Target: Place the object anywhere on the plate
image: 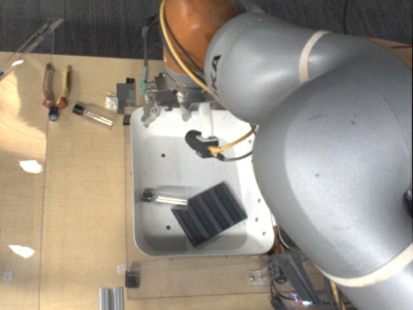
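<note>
Wooden bench (77, 192) | white bin (155, 173) floor mostly open | ridged black plate (210, 213) near front wall | gripper (169, 112) at back rim, grip state unclear.

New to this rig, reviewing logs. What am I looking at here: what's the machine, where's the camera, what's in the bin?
The big grey shape is a robot arm with an orange band, reaching in from the right. One fixed camera looks down at a slant on the bench. The arm's gripper sits at the far edge of a shallow white bin; I can't tell whether it holds anything. In the bin lie a dark ribbed plate and, touching its left edge, a small clear tube. On the wooden bench to the left are red-handled pliers and another clear tube.
</note>
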You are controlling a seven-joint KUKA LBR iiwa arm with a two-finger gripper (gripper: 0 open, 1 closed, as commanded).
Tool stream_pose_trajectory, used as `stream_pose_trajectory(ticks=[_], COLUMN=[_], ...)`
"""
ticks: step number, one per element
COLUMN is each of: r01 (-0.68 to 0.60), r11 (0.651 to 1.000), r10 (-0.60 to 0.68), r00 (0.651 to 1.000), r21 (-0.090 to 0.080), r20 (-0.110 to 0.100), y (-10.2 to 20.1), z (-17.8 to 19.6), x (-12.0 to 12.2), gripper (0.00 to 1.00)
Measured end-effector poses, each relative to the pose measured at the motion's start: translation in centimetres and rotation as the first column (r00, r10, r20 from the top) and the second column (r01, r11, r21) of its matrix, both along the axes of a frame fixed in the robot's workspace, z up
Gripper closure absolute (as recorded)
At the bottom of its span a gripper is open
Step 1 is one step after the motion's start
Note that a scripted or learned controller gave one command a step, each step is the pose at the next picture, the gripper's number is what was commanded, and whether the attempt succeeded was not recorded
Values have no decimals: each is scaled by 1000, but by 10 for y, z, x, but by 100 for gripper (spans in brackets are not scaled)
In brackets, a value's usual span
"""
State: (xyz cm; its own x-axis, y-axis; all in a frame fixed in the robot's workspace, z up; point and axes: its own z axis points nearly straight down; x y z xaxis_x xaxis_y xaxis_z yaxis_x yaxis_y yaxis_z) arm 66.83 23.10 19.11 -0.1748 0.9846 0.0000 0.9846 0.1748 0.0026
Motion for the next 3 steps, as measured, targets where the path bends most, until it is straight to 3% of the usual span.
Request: stream_pose_trajectory(ticks=[1,2,3], r01=[172,543,802], r11=[985,840,597], r10=[-172,-543,-802], r00=[985,840,597], r21=[1,3,-5], r20=[-1,1,-9], y=[-5,-9,6], z=[-93,-103,-103], x=[-39,1,-1], gripper=[0,0,0])
